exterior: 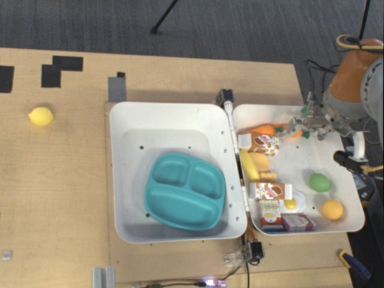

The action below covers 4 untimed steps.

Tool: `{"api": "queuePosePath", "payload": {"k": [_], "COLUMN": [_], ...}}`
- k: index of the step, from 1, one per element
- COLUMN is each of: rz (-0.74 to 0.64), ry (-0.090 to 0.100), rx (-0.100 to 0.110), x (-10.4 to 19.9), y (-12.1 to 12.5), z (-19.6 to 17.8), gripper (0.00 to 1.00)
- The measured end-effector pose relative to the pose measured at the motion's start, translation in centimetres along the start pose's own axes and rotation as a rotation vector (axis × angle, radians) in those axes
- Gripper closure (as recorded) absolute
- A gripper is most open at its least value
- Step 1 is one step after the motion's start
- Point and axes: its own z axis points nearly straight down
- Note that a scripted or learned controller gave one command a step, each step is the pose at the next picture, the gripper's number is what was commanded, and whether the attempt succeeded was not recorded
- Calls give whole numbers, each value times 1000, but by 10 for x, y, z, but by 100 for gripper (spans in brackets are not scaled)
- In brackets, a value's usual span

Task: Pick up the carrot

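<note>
Small packets (282,213) crowded the near end of the right bin (351,224), with the carrot (266,130) at its far end.

From the single overhead view, taking the carrot as landmark: the claw (314,122) hung just to its right, above the bin's far rim, and whether it was wide or narrow could not be told. A snack packet (262,143) touched the carrot's near side, a banana (249,164) lay nearer still; the teal tray (185,190) sat in the left bin. Likely risk: a descent clipping the rim, or pinching the packet instead.
</note>
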Motion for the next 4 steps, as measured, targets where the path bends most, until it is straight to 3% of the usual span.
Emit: {"api": "queuePosePath", "payload": {"k": [1, 2, 3, 4], "rz": [-2, -2, 69, 88], "ry": [-1, -1, 5, 0], "rx": [-4, -4, 6, -11], "x": [0, 0, -7, 5], "y": [2, 2, 20, 23], "z": [-12, -11, -18, -5], "gripper": [100, 0, 0, 0]}}
